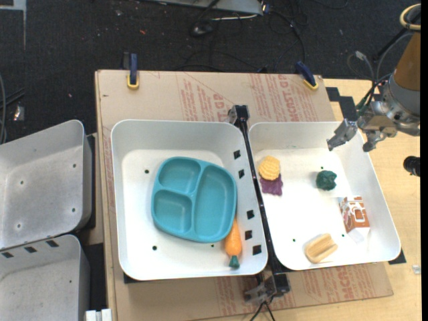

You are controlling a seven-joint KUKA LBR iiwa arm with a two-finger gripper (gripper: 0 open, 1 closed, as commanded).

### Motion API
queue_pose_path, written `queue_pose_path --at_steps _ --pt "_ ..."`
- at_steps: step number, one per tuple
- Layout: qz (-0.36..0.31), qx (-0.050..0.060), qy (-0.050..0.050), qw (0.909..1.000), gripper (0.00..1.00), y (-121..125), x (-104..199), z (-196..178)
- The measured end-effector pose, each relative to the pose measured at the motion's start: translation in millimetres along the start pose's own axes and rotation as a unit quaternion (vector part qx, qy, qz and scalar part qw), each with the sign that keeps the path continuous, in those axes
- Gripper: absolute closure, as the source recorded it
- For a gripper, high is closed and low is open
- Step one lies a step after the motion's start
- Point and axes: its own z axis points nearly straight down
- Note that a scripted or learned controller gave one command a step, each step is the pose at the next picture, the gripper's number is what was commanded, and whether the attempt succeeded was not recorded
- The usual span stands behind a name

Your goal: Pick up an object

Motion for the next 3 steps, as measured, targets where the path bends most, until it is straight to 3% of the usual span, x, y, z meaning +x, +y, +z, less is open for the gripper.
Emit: queue_pose_path --at_steps 1,3 --pt "-0.002 -0.006 -0.001 1.0 0.0 2.5 0.6 -7.4" --pt "-0.001 -0.003 -0.001 1.0 0.0 6.7 6.1 119.7"
